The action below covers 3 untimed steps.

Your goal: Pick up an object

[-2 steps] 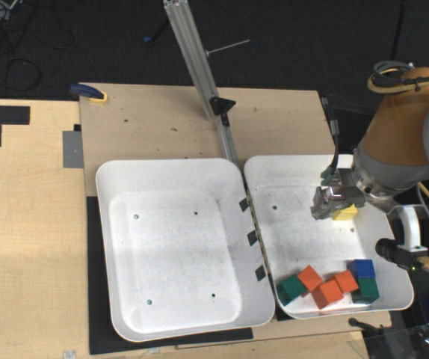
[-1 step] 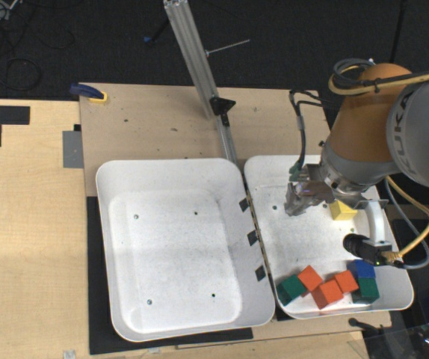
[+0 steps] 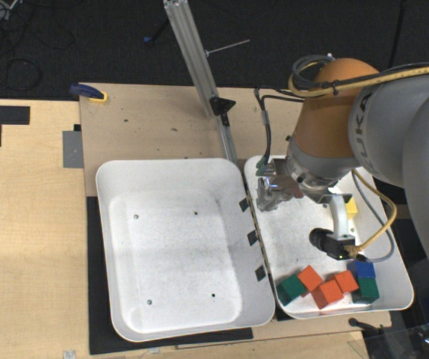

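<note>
The blocks lie bunched at the near end of the right bin: a green block at the left of the bunch, an orange block touching it just behind, a second orange block in front of that, and a third orange block to its right. A blue block sits at the right of the bunch, with another green block just in front of it, close to the bin's rim. A small yellow block lies apart from the rest, farther back in the same bin, partly behind the arm's hardware.

The gripper hangs over the far left part of the right bin, near the divide between the two bins and well apart from the bunch of blocks. Its metal parts are small and blurred against the white floor, so whether the fingers stand wide or narrow cannot be told, and no block is seen between them. The arm's orange band and grey body cover the bin's far right side.

The left bin lies beside the right one on the tabletop. An aluminium rail slants up from behind the bins.
</note>
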Each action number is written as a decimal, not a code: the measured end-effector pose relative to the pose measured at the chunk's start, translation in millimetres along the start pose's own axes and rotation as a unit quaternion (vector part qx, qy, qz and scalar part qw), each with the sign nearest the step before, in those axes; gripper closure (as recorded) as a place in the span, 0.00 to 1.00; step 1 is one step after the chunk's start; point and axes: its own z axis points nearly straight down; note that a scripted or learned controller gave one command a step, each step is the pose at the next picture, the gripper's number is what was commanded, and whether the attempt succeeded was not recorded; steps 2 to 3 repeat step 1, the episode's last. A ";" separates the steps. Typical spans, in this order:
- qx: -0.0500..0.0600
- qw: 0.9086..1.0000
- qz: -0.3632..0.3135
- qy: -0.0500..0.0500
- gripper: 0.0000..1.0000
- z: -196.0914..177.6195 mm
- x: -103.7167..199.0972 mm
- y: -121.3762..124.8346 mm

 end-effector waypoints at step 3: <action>-0.001 1.000 0.000 -0.001 1.00 -10.1 56.3 20.7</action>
